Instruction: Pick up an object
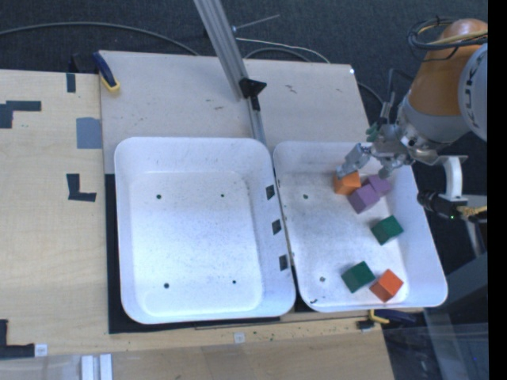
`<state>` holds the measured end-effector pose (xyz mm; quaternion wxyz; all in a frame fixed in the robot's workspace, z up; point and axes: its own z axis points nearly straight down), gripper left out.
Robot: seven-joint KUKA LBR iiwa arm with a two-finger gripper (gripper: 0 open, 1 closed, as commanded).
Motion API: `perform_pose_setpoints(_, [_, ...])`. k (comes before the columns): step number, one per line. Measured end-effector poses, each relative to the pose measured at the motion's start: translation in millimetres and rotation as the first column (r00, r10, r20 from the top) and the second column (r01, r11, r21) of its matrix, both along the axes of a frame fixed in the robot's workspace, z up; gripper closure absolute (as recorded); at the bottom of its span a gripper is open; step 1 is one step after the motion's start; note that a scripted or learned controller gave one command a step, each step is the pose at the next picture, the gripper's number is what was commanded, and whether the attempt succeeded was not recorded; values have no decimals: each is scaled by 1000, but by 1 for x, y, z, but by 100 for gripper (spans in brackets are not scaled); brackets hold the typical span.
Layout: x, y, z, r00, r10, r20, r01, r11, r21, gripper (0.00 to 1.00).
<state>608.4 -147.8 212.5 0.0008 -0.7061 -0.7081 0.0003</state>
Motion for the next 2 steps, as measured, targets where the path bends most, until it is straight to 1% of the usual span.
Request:
perform_pose_setpoints(1, [41, -25, -103, 1000, 0, -3, 0, 1000, -2, 0])
perform_pose_setpoints(2, [41, -24, -89, 1000, 1, -2, -1, 1000, -3, 100])
